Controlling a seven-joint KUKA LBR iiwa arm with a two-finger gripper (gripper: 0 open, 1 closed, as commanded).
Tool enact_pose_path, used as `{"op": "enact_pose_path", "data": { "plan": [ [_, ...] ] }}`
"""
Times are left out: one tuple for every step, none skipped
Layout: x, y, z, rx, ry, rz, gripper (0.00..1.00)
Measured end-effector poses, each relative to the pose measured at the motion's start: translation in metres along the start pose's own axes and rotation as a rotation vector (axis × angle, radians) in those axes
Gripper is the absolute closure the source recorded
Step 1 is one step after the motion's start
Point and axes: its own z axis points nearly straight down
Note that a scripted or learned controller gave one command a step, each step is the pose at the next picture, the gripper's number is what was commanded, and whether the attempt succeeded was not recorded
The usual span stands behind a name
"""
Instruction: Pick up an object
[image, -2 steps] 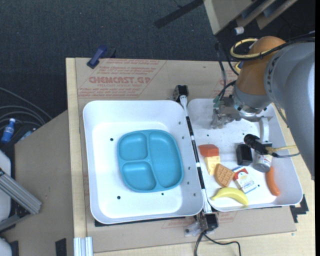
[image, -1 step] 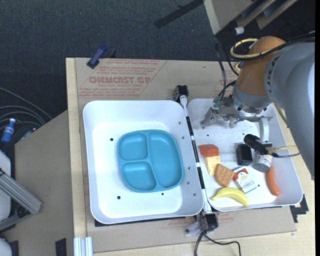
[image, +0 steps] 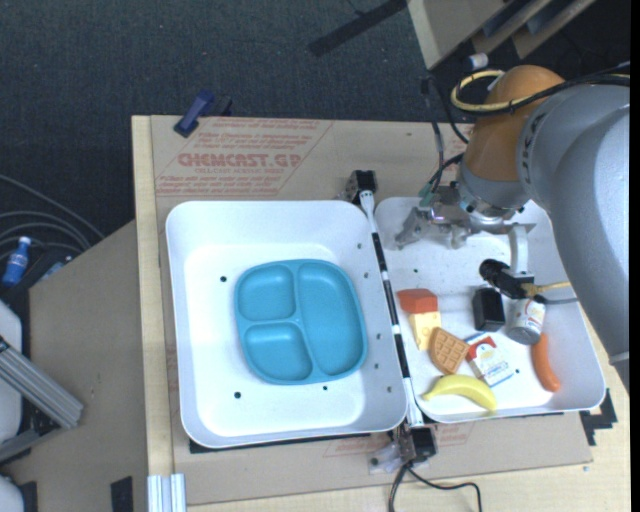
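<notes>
Check arm (image: 570, 150): it reaches in from right over right bin (image: 440, 275). Left bin (image: 200, 300) holds blue divided plate (image: 300, 320). End effector (image: 432, 228) sits over right bin's far end; you cannot tell whether open or closed. Pickable objects lie in near half, apart from it: banana (image: 462, 390), orange carrot (image: 546, 362), cheese wedge (image: 426, 326), waffle (image: 449, 350), small carton (image: 490, 362).

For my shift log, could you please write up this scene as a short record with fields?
left bin: holds a blue plate with three compartments
right bin: orange block, cheese wedge, waffle, banana, carton, sausage
gripper: over the far end of the right bin, apart from the food
held item: none seen
</notes>
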Motion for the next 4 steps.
{"op": "enact_pose_path", "data": {
  "plan": [
    [-0.009,-0.06,0.0,0.004,0.001,0.002,0.0],
    [-0.007,-0.006,0.0,0.0,0.0,0.0,0.0],
    [0.001,0.0,0.0,-0.001,0.0,0.0,0.0],
    [-0.002,-0.043,0.0,0.003,0.001,0.002,0.0]
  ]
}}
